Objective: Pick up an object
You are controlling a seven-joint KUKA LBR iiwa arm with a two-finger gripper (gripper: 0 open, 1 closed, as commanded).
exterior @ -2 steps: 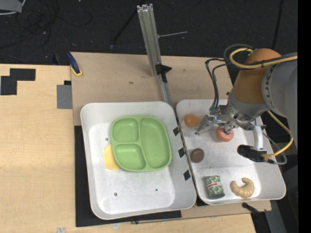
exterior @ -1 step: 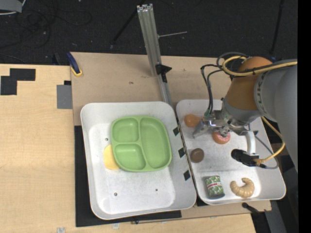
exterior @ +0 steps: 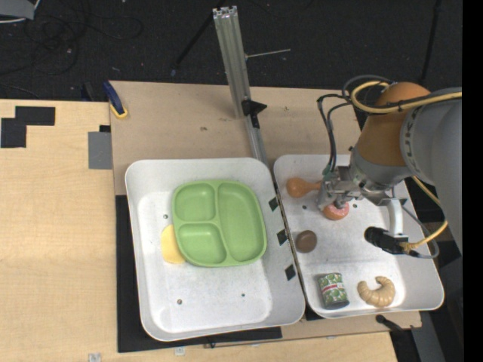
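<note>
White plastic makes up both shallow bins. In the left bin (exterior: 151,292) a light green divided plate (exterior: 219,223) with three compartments lies flat toward the back, and a yellow object (exterior: 170,246) peeks out from under its left edge, mostly hidden. The right bin (exterior: 423,296) holds several small things, well apart from one another: an orange rounded piece (exterior: 299,188) near the back left corner, a round brown item (exterior: 306,240) by the left wall, a green printed can (exterior: 332,289) lying near the front, and a tan croissant-shaped toy (exterior: 377,291) just beside it to the right. A pinkish-red rounded object (exterior: 336,211) sits in the back half of this bin.

Directly over that pink object hangs the gripper (exterior: 334,200), its tip low against it; whether it is spread or clamped cannot be told from this slant. The arm's grey body and orange band (exterior: 389,138) crowd the bin's back right, with yellow and black cables looping around. A ribbed aluminium post (exterior: 235,66) rises behind the bins from the brown board (exterior: 181,119).
</note>
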